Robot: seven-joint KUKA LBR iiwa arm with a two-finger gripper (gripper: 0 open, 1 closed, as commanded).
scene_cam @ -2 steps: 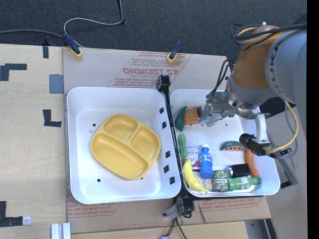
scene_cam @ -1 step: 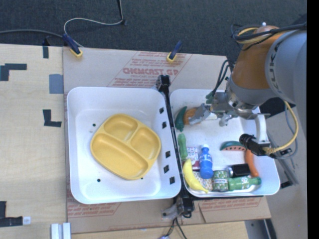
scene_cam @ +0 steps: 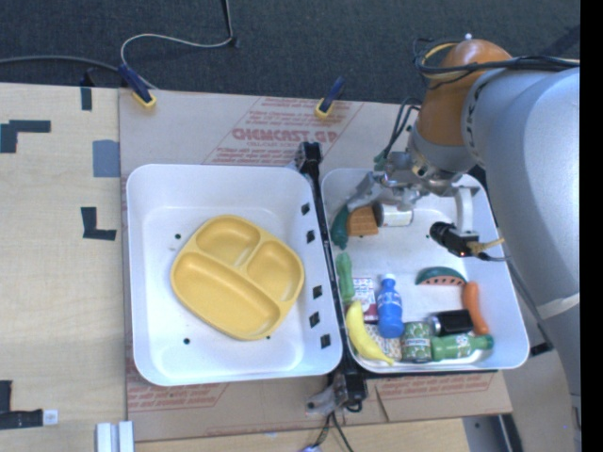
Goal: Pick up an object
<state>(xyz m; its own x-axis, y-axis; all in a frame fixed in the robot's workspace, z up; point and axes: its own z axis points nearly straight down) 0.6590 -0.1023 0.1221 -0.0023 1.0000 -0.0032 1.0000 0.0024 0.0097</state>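
The arm reaches in from the right and bends down over the far left corner of the right bin, where its gripper hangs low over the bin floor. An orange-brown block shows right at the fingertips, close against the bin's left wall, but from this slanted view I cannot tell whether the fingers are spread, closed, or actually clamped on the block, so whether it is gripped is not clear. That block looks like the thing being tried for, since the wrist is tipped toward it and nothing else lies so near the tool. The remaining objects crowd the near edge of the right bin: a yellow banana at the near left corner, a blue bottle upright just beside it, a green can lying along the near wall, a dark can behind it, an orange carrot toward the right wall, and a watermelon slice a little farther in. A green vegetable lies along the left wall between the block and the banana. Such crowding leaves little finger room, which may be why the isolated block near the far corner is the easier target. The left bin carries a yellow divided plate near its middle, well apart from the gripper.
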